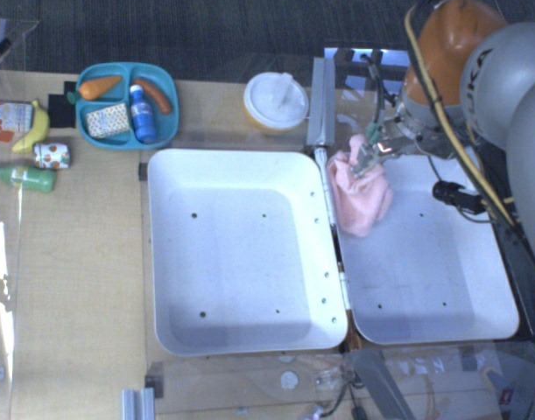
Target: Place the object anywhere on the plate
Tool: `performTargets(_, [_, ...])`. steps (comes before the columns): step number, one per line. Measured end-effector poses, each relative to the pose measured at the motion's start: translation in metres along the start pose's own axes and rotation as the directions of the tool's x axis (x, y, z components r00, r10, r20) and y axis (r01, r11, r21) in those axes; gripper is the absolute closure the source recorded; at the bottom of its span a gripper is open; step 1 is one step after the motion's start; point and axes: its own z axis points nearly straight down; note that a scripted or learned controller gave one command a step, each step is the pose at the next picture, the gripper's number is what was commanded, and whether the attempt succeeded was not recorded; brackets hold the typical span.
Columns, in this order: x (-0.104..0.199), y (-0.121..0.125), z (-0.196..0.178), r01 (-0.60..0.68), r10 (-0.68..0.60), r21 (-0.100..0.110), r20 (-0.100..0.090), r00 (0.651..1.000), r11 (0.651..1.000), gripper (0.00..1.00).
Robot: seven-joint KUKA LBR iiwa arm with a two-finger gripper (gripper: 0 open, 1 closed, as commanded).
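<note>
Pink cloth (362,198), soft and crumpled, lies in the upper left corner of the right bin (442,313), pressed close to the divider between the two bins. One such cloth is visible. Its long axis runs roughly top to bottom in the frame, bulging toward the lower end.

At the cloth's upper edge sits the pincer (365,157), reaching in from the upper right of the frame. The cloth hangs or lies directly below and slightly left of it, and the two appear to touch. Whether the fingers are wide, narrow or gripping the fabric cannot be told; the tips are lost against the folds.

One grey arm (503,86) with an orange band fills the upper right corner.

Two white bins sit side by side on the table (66,304). The left bin (241,252) occupies the centre of the frame.

One blue divided plate (168,90) rests on the table at the upper left, well apart from the cloth, with the whole left bin lying between. It already carries small toy foods. Any move to it would likely run up and leftward across the frame.

One round white and yellow lid-like dish (277,101) sits near the top centre.
</note>
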Motion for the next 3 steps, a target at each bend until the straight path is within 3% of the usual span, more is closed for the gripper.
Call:
performTargets(1, [0.002,0.001,-0.04,0.007,-0.007,0.0,0.0,1.0,1.0,1.0])
performTargets(2, [0.051,-0.01,-0.028,0.398,-0.398,0.001,-0.002,0.917,0.917,1.0])
performTargets(3, [0.097,-0.015,-0.022,0.726,-0.726,-0.001,-0.002,0.688,0.688,1.0])
